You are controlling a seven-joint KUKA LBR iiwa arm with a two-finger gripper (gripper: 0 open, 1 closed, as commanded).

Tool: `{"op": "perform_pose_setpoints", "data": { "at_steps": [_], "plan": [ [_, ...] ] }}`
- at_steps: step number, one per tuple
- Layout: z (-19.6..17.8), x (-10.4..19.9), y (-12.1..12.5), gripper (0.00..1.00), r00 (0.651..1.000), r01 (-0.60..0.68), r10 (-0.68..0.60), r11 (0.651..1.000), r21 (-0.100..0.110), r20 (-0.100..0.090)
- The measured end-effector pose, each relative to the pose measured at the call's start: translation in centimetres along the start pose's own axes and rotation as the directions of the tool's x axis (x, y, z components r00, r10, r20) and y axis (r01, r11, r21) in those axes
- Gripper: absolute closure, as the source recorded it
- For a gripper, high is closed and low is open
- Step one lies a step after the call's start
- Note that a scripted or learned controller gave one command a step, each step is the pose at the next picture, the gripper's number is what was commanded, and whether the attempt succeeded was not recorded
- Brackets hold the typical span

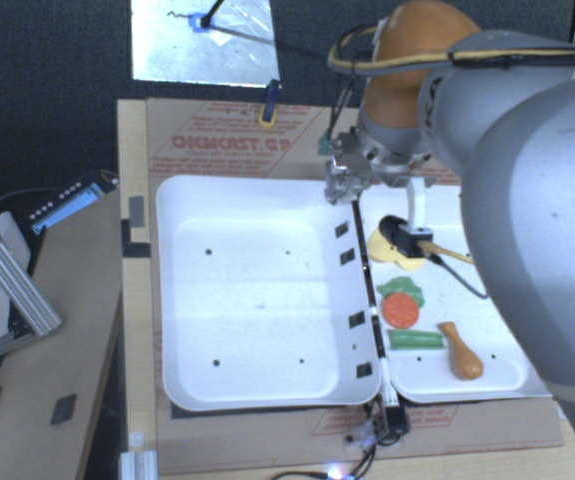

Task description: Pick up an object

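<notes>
The things to pick are lying in the right bin (502, 368), bunched along its left side next to the divider. A flat yellow piece (382, 251) is sitting farthest back. A ruffled green leafy piece (403, 289) is lying just in front of it, touching a round red-orange disc (400, 312). A short green bar (416, 339) is lying crosswise just nearer than the disc, and an orange-brown club-shaped piece (461, 352) is resting slanted beside the bar's right end. The grey arm (527, 188) is reaching in from the right, looming over much of that bin. The gripper (340, 180) is hanging at the far end of the divider, beside the left bin (257, 298); whether its grasp is spread or closed cannot be told
</notes>
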State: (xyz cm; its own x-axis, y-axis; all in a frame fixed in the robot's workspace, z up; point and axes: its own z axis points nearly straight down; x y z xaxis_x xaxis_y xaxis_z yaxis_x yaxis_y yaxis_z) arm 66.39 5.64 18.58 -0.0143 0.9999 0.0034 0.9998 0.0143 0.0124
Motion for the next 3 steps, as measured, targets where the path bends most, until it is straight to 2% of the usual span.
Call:
{"op": "perform_pose_setpoints", "data": {
  "at_steps": [1,2,3],
  "plan": [
    [-5.8,12.4,-0.5,1.00,1.000,0.003,-0.003,1.000,0.004,-0.005],
    [-5.4,18.3,-0.4,1.00,1.000,-0.005,0.005,1.000,0.009,0.000],
    [-19.3,16.9,-4.4,1.00,1.000,-0.008,0.008,1.000,-0.001,-0.003]
  ]
}}
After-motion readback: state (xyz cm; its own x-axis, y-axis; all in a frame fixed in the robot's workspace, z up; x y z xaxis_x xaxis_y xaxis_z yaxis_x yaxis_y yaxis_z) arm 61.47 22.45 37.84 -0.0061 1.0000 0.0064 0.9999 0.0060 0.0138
